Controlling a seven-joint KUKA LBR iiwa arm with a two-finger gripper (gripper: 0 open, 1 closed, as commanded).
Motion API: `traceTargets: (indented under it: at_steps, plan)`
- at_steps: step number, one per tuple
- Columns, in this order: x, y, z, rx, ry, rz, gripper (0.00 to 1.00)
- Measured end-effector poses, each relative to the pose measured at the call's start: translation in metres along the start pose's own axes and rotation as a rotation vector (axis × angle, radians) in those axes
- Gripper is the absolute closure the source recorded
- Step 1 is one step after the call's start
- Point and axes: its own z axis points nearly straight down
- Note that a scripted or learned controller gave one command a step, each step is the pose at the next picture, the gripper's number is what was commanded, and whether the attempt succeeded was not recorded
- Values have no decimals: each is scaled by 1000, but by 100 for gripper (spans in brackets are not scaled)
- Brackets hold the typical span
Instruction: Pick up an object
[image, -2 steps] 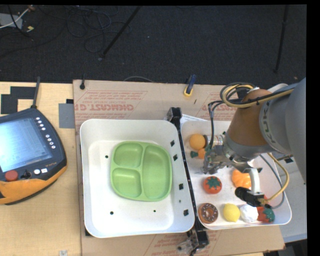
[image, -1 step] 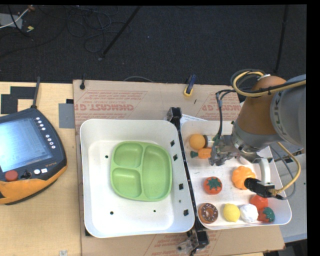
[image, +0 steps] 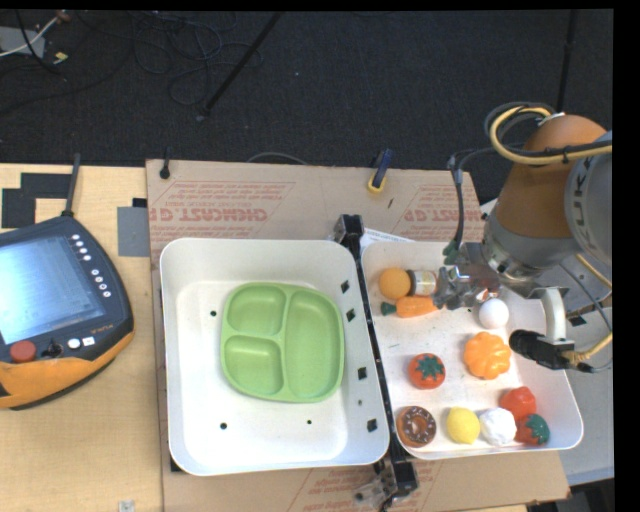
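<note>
Showing the bench from above, with the green divided plate as landmark; items run from largest to smallest. Left bin: a white tray whose floor carries the plate at its centre. Right bin: set just right of the plate's bin, the two rims touching along a black divider. Arm: grey with an orange band, entering well right of the plate and above the right bin's far corner. Teach pendant: lying on the bench well left of the plate. Gripper: low over the near-plate end of the right bin; whether its fingers are parted or closed cannot be told here.

Toys crowd the right bin, all right of the plate. A small orange pumpkin lies mid-bin; a tomato lies nearer the plate; a chocolate doughnut, a lemon, a white crumpled piece and a strawberry line the near edge. An orange fruit and a carrot lie just plate-side of the gripper, the carrot's tip almost at its fingers. A white egg lies just beyond the gripper, away from the plate.
</note>
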Motion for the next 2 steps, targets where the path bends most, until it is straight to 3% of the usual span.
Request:
traceTargets:
  at_steps: [1,2]
  plan:
    - [-1,0,-35,1,1,0,100]
    - [50,-6,-40,6,3,-4,100]
